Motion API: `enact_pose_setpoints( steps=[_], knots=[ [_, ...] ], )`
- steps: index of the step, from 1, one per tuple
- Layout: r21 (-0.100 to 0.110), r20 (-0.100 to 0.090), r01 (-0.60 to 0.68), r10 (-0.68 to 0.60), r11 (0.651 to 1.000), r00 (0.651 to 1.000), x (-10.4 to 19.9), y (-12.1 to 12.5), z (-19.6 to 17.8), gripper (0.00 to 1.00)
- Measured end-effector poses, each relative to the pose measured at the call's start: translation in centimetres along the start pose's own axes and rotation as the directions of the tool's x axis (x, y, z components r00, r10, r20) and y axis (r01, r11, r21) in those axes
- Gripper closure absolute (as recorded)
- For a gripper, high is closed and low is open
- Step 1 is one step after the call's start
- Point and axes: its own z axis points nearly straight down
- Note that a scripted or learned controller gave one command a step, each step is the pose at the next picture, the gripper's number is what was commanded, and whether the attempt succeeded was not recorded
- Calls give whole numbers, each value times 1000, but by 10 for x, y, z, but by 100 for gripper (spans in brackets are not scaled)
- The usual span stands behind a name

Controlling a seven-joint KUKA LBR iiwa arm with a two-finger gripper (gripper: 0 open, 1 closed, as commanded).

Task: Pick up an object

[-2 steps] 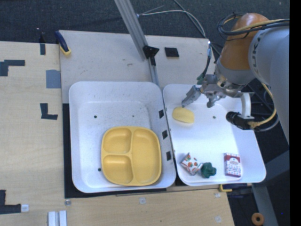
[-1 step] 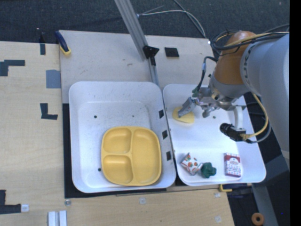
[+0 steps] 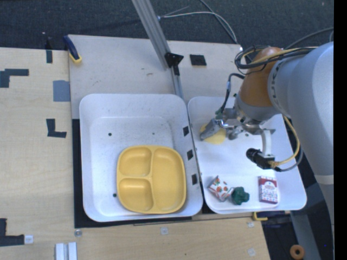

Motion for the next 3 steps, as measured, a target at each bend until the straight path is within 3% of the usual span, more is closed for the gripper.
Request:
enact_pose_setpoints(
  steps=[1,2,3],
  knots=[
    [-2,1,0,0,1000,1000,0,1,-13,100],
    [0,-2,0,0,1000,1000,4,-8,-66,100],
    [-4,-1,0,0,1000,1000,5,3,-117,100]
  ],
)
